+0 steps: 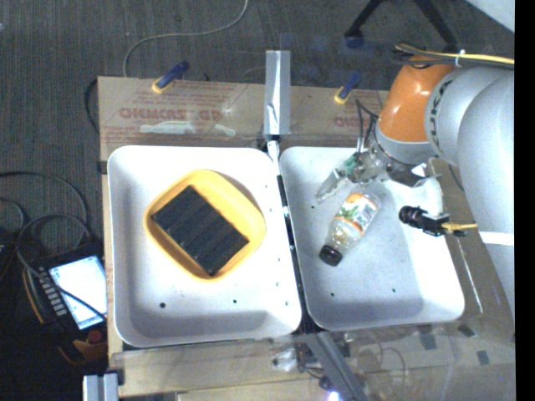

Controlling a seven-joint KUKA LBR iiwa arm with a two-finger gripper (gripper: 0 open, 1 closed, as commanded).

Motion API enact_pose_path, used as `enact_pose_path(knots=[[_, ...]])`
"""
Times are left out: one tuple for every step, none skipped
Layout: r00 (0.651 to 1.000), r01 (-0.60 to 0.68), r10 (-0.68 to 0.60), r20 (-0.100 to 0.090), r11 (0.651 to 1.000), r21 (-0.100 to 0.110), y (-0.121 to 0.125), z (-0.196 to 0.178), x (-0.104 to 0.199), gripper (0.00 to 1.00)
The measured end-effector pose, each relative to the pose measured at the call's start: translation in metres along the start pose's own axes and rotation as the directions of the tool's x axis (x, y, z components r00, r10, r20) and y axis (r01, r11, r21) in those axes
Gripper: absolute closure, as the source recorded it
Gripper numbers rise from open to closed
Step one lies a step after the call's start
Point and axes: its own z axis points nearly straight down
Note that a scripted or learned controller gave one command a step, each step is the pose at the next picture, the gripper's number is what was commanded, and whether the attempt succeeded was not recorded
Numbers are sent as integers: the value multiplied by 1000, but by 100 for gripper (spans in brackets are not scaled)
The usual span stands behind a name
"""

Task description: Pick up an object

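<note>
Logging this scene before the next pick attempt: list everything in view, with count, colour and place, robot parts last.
Bins: two, white, side by side on the bench.
Dish: one, yellow, in the left bin.
Slab: one, black and ribbed, lying in the dish.
Bottle: one, clear with an orange label and dark cap, lying in the right bin.
Clamps: two, blue and yellow, on the cardboard behind the bins.
Tablet: one, lit screen, on the floor at left.
Arm: one, grey with an orange band, over the right bin.
End effector: one, just above the bottle; finger state unclear.
</note>
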Motion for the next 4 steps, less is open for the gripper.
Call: enact_pose_path(knots=[[1000, 0, 0, -1, 1000, -2, 1, -10, 1, 100], [1000, 0, 0, -1, 1000, -2, 0, -9, 1, 0], [1000, 3, -3, 7, 1000, -11, -58, 4, -16, 0], [994, 113, -113, 7, 993, -15, -132, 3, -54, 0]])
